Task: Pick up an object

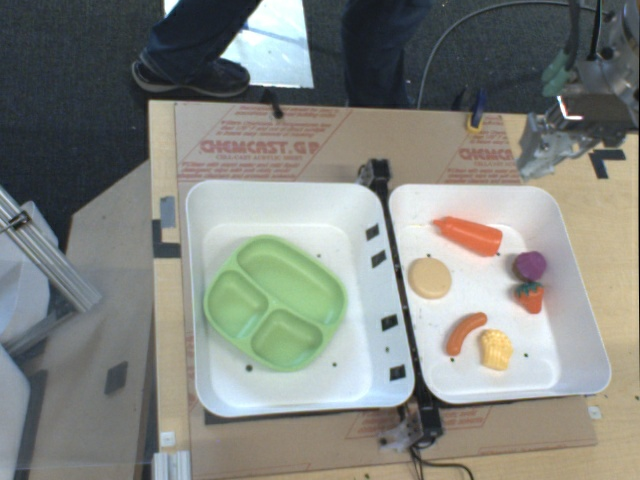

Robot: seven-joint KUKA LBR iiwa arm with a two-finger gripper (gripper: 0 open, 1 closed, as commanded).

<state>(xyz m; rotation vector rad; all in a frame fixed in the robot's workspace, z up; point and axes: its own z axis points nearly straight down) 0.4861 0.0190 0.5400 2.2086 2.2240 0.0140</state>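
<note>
Camera view: gripper (pixel 537 155) at upper right, finger state I cannot tell. Carrot (pixel 468 234) looks light, rigid, smooth plastic; I would grasp across its thick middle.

Light: bright, even, from above.
Glare: white bins (pixel 560 218) near washed out; shiny floor patch (pixel 265 33) reflects strongly.
Shadows: faint, soft.
Focus: slightly soft, grainy overall.

Arm (pixel 600 28) cut off at right edge, tool (pixel 540 153) fingers blurred, indistinct
</note>
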